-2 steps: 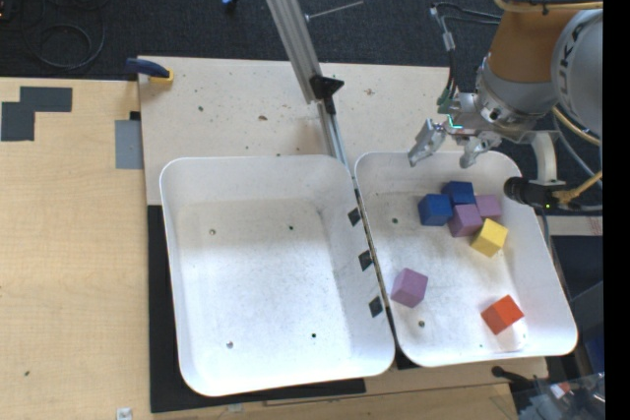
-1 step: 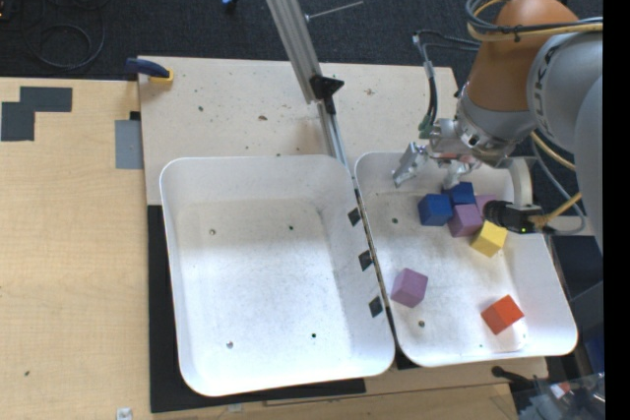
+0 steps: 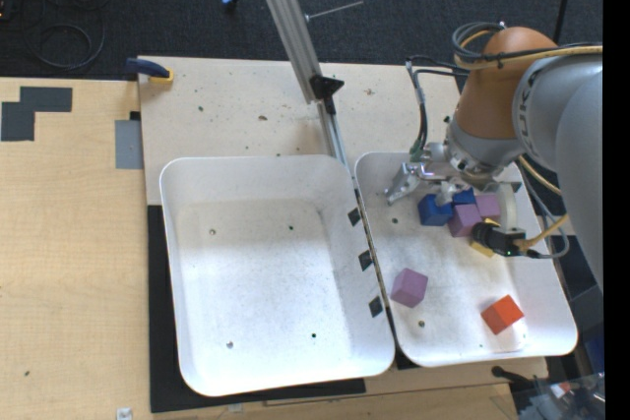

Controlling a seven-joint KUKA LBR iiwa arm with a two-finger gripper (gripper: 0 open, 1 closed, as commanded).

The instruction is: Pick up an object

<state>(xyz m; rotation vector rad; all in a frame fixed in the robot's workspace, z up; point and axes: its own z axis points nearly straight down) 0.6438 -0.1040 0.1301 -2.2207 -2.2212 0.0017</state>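
Pale wooden tabletop (image 3: pixel 59 241) filled the lower left and centre of the frame, carrying two shallow white plastic bins side by side. Larger in the picture was the left bin (image 3: pixel 187 310), in the lower centre. Beside it, the right bin (image 3: pixel 433 339) sat in the lower right and held all the blocks. Reaching in from the upper right, the grey arm with its orange band (image 3: pixel 502 93) hung over the right bin's upper part. Its metal tool (image 3: pixel 418 180) sat low near the bin's upper left corner; whether it was wide or narrow could not be told, and nothing was seen held in it. Just to the right of the tool lay a blue block (image 3: pixel 434 210), touching a purple block (image 3: pixel 468 216). A second purple cube (image 3: pixel 409 287) lay alone lower in the bin, near its left wall. An orange-red cube (image 3: pixel 503 314) rested near the bin's lower right corner.
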